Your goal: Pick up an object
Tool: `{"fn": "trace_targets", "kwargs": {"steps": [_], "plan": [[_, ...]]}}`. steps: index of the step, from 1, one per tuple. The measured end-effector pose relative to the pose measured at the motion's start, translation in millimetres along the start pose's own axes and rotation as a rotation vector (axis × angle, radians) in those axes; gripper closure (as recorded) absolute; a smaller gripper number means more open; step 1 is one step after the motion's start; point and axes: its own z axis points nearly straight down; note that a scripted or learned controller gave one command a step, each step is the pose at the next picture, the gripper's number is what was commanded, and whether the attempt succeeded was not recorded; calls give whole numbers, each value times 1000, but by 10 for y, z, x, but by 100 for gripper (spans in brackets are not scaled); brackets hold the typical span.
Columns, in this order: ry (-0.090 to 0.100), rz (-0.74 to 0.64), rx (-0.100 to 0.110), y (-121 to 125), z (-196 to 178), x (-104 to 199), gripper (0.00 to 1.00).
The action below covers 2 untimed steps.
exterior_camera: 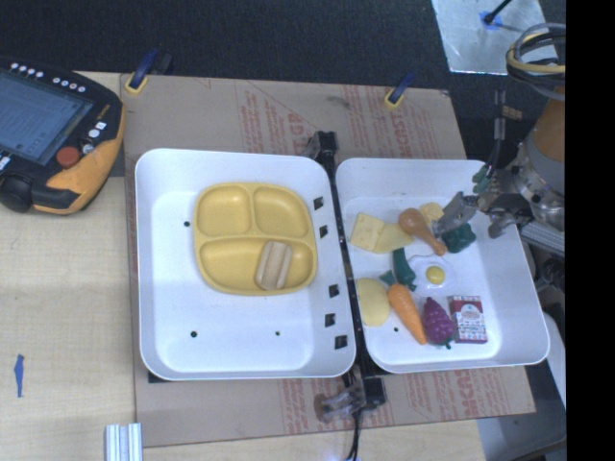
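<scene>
Camera view, looking down at a slant. Gripper point(459, 221) low over the upper right part of the right bin point(509, 344); its dark fingers stand apart, released, with nothing seen between them. One fingertip lies just beside the thick end of the toy drumstick point(421, 227); whether it touches cannot be told. A small green piece point(463, 238) sits directly under the gripper. The arm point(538, 152) comes in from the right edge, wrist bent down toward the bin, orange band partly visible at the frame's edge. In the right bin: a pale yellow cheese wedge point(368, 231) at left, a fried egg point(430, 275) near the middle, a carrot point(407, 313) lying diagonally with its green top up-left, purple grapes point(438, 321) touching the carrot's right side, a small red carton point(468, 318) just beside the grapes, and a pale round piece point(371, 301) against the left wall. Left bin point(173, 344) holds a yellow divided plate point(231, 214); a hot dog bun point(273, 264) rests in its lower right compartment. Teach pendant point(53, 147) on the bench at far left.
</scene>
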Motion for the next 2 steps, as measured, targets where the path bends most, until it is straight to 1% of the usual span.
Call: {"fn": "trace_targets", "kwargs": {"steps": [1, 2], "plan": [[0, -4, -1, 433, 1317, 250, 0], [0, 1, 1, 7, 1760, 131, 0]]}}
